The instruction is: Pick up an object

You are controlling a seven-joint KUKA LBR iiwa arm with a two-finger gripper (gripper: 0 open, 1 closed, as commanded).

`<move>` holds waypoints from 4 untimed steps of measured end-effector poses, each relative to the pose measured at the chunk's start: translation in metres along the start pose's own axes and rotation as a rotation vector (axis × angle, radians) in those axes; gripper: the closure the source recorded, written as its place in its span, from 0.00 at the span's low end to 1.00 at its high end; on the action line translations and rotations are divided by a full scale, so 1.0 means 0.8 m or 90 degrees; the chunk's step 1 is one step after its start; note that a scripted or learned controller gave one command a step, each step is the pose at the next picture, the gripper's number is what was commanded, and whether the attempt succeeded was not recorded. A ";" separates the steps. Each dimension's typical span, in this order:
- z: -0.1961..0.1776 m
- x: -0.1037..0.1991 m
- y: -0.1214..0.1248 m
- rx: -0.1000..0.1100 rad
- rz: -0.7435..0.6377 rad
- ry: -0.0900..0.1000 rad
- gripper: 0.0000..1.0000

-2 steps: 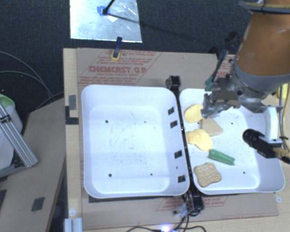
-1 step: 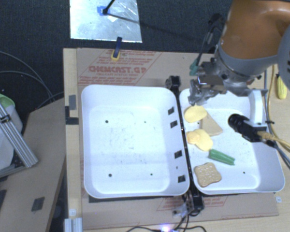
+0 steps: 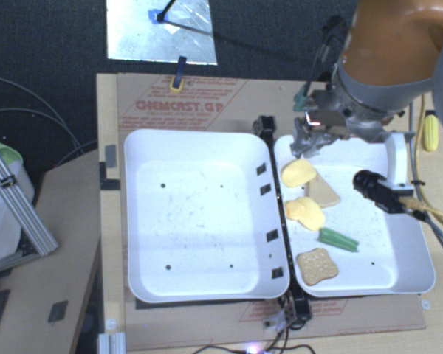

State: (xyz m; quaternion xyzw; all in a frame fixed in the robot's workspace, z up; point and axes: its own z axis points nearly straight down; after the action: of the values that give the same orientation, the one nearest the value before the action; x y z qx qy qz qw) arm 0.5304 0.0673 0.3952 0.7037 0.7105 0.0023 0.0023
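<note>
Camera view has the grey two-finger gripper [image 3: 308, 142] poised over the right white bin [image 3: 410, 271], just above a pale yellow rounded chip-like piece [image 3: 298, 172] at the bin's upper left. Whether the jaws are open or closed I cannot tell; the wrist hides them. That piece looks light, stiff and perhaps brittle, so a gentle pinch across its narrow width seems best. Nearby lie a tan wedge [image 3: 323, 192], a green stick [image 3: 339, 239] and a brown cracker [image 3: 317, 265].
</note>
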 end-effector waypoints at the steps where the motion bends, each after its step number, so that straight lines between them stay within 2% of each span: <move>1: -0.013 0.000 0.001 -0.001 -0.003 0.000 1.00; 2: -0.054 0.073 0.039 0.000 0.001 0.002 1.00; 3: -0.035 0.074 -0.058 0.005 0.002 0.001 1.00; 4: -0.049 0.074 -0.053 0.001 0.000 0.001 1.00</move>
State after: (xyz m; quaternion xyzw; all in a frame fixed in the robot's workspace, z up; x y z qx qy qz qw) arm 0.4875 0.1258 0.4345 0.7038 0.7104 0.0024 0.0015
